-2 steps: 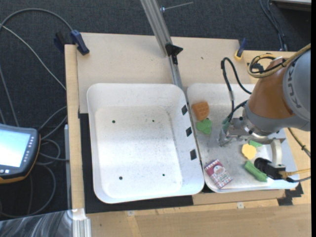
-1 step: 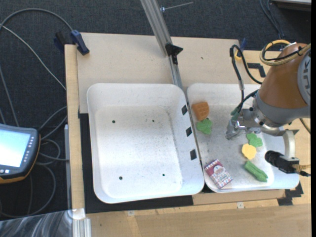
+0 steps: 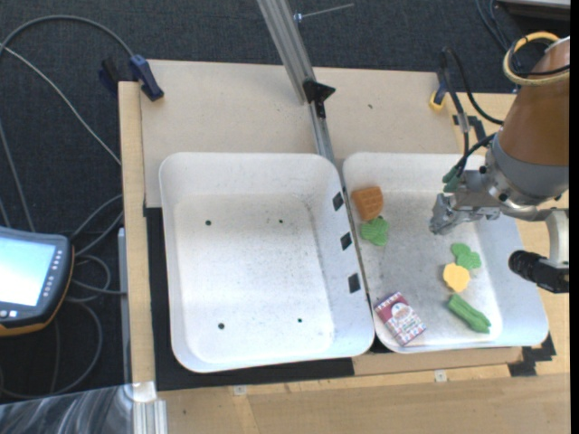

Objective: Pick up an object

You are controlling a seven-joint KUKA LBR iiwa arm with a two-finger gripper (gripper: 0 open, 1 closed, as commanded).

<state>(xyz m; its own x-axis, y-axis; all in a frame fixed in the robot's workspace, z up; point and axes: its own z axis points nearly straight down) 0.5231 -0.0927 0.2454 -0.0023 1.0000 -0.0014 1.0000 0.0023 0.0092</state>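
Note:
The right bin (image 3: 412, 174) holds several small objects. An orange block (image 3: 367, 202) lies near its left wall, with a green leafy piece (image 3: 374, 232) just below it. Further right lie a green and yellow piece (image 3: 466, 257), a yellow piece (image 3: 457, 278) and a long green piece (image 3: 469, 314). A red and white packet (image 3: 400, 318) rests at the bin's front left corner. My gripper (image 3: 444, 217) hangs over the right bin's middle, above bare bin floor, left of the green and yellow piece. Nothing shows between its fingertips.
The left bin (image 3: 181, 183) sits beside the right one, with a slanted metal pole (image 3: 288, 43) rising at the divide. A tablet (image 3: 27, 278) lies off the bench's left edge. Cables run behind the bench at right.

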